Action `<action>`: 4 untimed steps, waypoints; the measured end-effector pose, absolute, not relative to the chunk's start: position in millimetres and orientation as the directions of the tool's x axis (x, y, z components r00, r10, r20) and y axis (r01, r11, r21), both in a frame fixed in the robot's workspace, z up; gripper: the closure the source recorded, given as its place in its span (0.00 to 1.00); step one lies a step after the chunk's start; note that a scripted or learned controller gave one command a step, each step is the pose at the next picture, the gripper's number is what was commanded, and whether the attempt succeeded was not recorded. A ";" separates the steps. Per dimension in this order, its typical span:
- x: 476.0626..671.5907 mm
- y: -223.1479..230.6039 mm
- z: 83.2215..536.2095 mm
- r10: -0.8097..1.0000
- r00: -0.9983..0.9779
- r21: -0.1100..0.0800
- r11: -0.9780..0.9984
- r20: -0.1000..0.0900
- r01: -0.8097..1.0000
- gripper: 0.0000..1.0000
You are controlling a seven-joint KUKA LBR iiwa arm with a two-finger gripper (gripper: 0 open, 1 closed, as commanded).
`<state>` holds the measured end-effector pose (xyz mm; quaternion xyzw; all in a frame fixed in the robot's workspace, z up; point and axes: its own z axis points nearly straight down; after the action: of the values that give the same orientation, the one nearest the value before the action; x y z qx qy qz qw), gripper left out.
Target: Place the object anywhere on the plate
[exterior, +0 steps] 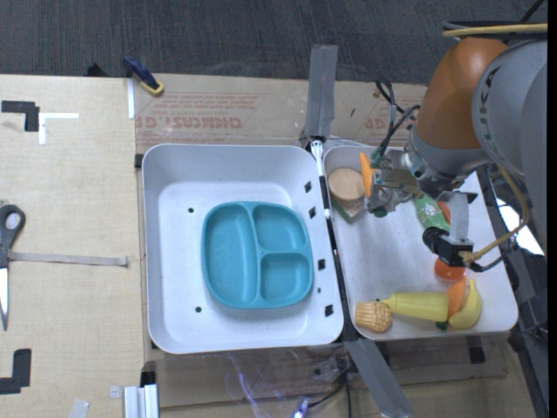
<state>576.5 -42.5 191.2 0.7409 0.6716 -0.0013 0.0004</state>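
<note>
A teal plate [258,255] with three compartments lies in the middle of the left white bin [174,320]. My gripper [381,202] is low over the far end of the right bin [392,259]. It hangs just right of a round tan piece [345,184] and a thin orange piece [366,178]. A green item [429,211] lies partly under the wrist. None of these objects can be seen held.
At the right bin's near end lie a corn cob [374,316], a long yellow vegetable [424,305], a banana-like piece [470,306] and an orange fruit [447,270]. The grey and orange arm [487,94] covers the bin's far right corner. Scissors [7,233] rest on the bench at left.
</note>
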 end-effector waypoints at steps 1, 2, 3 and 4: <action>547.0 19.1 255.7 0.966 0.260 0.000 -0.260 -0.002 0.966 1.00; 547.0 18.9 255.7 0.966 0.260 0.000 -0.260 -0.003 0.966 0.00; 547.7 18.3 264.0 0.966 0.258 -0.001 -0.258 -0.005 0.966 1.00; 517.7 66.0 296.9 0.835 0.551 0.001 -0.551 -0.002 0.835 1.00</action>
<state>517.7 66.0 296.9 0.8805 0.4740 -0.0007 0.0010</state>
